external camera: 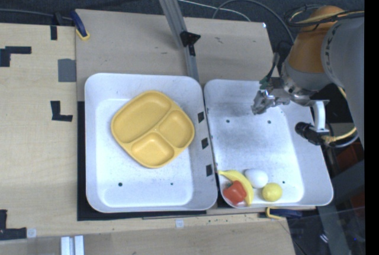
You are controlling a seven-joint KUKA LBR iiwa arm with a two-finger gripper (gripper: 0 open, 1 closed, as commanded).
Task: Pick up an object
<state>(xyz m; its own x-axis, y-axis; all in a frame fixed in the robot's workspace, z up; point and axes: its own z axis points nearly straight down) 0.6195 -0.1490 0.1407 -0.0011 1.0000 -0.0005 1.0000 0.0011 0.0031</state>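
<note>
A yellow three-compartment plate lies tilted in the left bin. In the right bin, near its front edge, sit a yellow banana, a red round object, a white egg-like ball and a small yellow ball. My gripper hangs over the back part of the right bin, far from those objects, with nothing visible between its fingers.
A grey metal pole slants down from the top and ends at the seam between the bins. The grey arm with its orange band reaches in from the right. Cables run across the bench behind the bins.
</note>
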